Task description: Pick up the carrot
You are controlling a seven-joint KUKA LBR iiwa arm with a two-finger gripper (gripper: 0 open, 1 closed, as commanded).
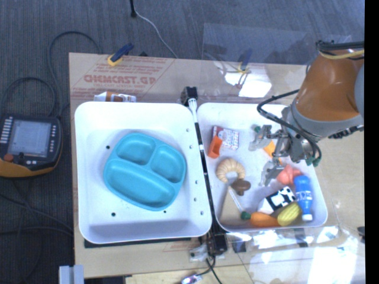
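Well below tool, carrot.

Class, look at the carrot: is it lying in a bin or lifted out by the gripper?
Lying in a bin. The carrot rests near the right bin's front edge, apart from the gripper above it.

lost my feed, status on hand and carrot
Hand over right bin, grip unclear. Carrot at bin's near edge, untouched. Corn against it.
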